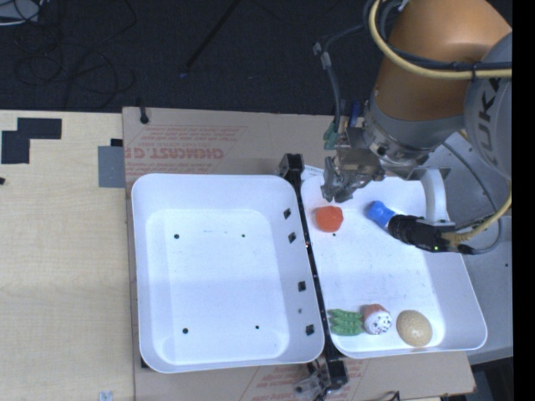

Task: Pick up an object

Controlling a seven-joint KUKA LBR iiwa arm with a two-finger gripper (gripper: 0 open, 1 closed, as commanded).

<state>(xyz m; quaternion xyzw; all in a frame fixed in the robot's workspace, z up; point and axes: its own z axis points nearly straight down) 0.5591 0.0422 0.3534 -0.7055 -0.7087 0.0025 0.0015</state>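
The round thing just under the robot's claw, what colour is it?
Orange-red. The round object lies in the right bin, seen best in the camera view.

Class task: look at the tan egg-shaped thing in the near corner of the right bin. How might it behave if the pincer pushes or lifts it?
The egg looks rounded and smooth, so it would probably roll when pushed. Its curved sides may slip from the pincer. It lies near the bin wall, which could stop it.

- The grey KUKA arm (481,98) comes in from the right, its upper link bent forward and down.
- An orange band (439,32) caps the wrist above the tool.
- The gripper (338,192) hangs below the wrist, pointing down.
- Cables loop around the orange band.
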